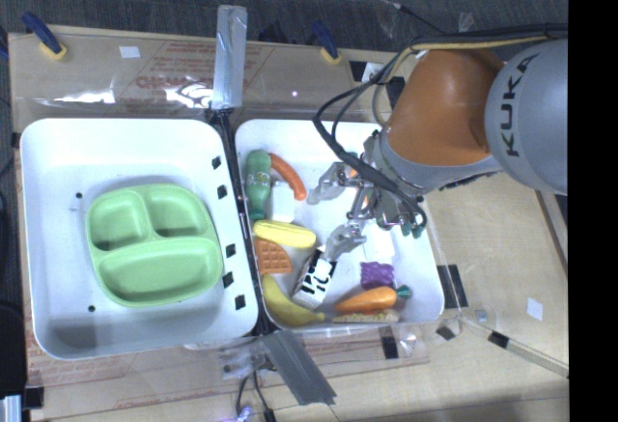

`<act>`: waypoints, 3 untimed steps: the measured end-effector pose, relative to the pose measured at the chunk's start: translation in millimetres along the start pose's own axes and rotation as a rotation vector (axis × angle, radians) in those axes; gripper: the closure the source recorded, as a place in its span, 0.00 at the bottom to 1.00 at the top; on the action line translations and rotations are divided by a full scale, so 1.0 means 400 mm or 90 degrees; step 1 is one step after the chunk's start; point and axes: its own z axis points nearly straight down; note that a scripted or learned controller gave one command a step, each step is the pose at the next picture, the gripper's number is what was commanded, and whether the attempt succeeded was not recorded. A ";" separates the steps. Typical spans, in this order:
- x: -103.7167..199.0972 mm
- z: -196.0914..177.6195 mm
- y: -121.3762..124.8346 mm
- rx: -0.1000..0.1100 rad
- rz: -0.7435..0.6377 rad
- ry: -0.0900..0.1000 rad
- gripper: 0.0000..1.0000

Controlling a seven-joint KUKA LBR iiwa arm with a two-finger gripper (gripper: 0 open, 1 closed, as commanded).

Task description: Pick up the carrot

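Carrot [367, 299] lies in right bin [425, 261], near its front wall toward the front-right corner, orange body with green top pointing right. Long axis runs roughly left-right in the camera view, tilted slightly up at the leaf end. Purple piece [378, 273] sits just above it, touching or nearly so; banana [285, 306] just to its left, black-and-white box [313, 277] up-left.

End effector [350, 208] hangs over the middle of the right bin, fingers spread apart, nothing between them: one finger up near the orange sausage [289, 175], the other lower by the box. Carrot lies toward the bin's front from it, slightly right, near but clearly apart.

Arm [454, 116] reaches in from the right, orange band above the wrist, wrist pointing down and left into the bin, cables looping over it.

Judgement: approach step, grasp not yet made. Next move needs a shift toward the front wall, fingers closing across the carrot's short axis. Risk: wall and purple piece crowd the grasp
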 end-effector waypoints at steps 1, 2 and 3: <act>0.076 0.137 0.039 -0.001 0.023 0.003 0.00; 0.127 0.278 -0.120 0.000 -0.126 0.000 0.00; 0.121 0.251 -0.116 0.000 -0.132 -0.002 1.00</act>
